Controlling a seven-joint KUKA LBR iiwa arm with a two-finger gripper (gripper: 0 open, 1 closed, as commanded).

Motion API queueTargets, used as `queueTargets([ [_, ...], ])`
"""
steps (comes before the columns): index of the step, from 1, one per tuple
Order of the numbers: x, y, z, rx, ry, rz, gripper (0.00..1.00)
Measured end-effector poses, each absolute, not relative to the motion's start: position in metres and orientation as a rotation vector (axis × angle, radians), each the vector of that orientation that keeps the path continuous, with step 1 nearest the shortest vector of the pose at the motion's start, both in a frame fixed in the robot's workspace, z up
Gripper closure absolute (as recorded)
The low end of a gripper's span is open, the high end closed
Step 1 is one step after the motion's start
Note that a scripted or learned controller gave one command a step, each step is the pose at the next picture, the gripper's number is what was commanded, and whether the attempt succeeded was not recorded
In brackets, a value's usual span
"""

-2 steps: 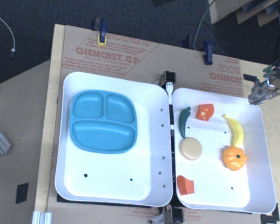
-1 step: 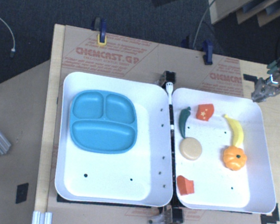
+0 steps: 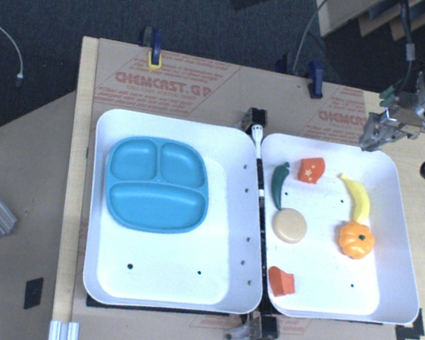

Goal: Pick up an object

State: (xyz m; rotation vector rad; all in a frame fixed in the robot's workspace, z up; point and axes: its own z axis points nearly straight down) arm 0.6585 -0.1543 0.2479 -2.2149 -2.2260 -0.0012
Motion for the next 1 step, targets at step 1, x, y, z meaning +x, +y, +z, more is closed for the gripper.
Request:
queueTargets([
  [1,0.6592,-0.1000,0.2409,-2.213,-2.226,-0.001,1.00],
])
